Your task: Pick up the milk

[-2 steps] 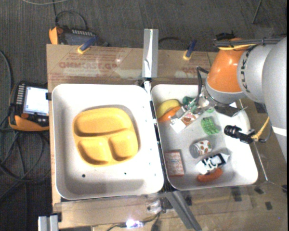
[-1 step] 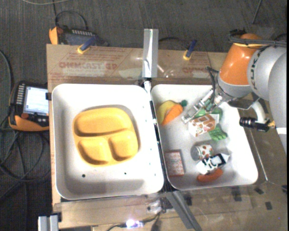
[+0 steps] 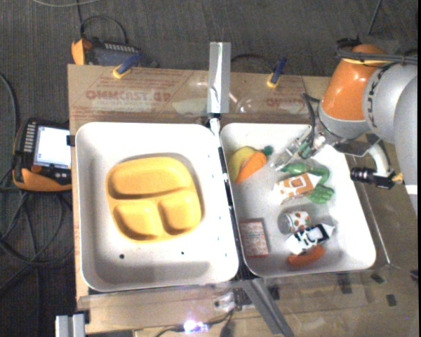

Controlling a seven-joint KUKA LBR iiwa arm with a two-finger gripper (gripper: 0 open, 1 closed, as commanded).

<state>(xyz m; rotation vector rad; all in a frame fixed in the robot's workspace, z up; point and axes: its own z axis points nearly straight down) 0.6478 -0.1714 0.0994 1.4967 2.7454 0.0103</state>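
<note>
Right-hand shallow white bin: holds the task's thing, a small white-and-orange milk carton, lying near the bin's centre, against a green leafy toy on its right.

Other contents: an orange-and-yellow toy carrot at upper left, a flat brown packet at lower left, a black-and-white carton just beside a small can, and a red sausage-shaped toy at the bottom.

Left-hand white bin: carries a yellow divided plastic tray.

Claw: poised at the right bin's upper edge, just above the carton; whether spread or pressed together cannot be told.

Advice, as judgement: descend centred on the carton, fingers straddling its narrow sides, clear of the green toy, closing squarely before lifting.
</note>
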